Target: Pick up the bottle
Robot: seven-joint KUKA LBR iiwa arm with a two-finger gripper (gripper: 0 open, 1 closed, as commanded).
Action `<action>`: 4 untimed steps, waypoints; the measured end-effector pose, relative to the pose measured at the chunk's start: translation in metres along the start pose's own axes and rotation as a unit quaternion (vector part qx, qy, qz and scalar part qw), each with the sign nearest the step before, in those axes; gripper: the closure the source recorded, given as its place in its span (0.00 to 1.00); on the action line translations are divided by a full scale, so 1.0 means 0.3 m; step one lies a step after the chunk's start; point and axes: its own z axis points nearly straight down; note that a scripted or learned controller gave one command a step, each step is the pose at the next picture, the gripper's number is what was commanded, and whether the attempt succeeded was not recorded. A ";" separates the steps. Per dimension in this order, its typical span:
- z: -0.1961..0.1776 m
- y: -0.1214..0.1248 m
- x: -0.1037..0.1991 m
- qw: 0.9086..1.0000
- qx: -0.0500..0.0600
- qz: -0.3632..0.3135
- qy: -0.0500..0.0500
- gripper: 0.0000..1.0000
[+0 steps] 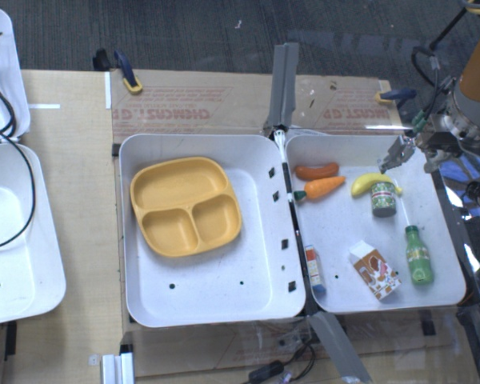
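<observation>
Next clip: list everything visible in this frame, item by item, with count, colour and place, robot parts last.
bins: 2, white, side by side on the bench
divided plate: 1, yellow, left bin
bottle: 1, green, right bin, near its right wall
sausage: 1, red-orange, right bin, top left
carrot: 1, orange, just below the sausage
banana: 1, yellow, right bin, top middle
small can: 1, green-grey, beside the banana
carton: 1, white and brown, right bin, lower middle
tube: 1, white with red and blue, along the right bin's left wall
gripper: 1, grey, over the right bin's top right corner
</observation>
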 end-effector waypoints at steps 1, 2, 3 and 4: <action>0.276 -0.180 -0.145 1.000 0.000 0.001 0.000 0.00; 0.525 -0.336 -0.162 1.000 0.000 0.012 0.008 0.00; 0.495 -0.337 -0.173 1.000 0.000 0.015 0.004 1.00; 0.289 -0.314 -0.122 0.999 -0.001 0.045 0.000 1.00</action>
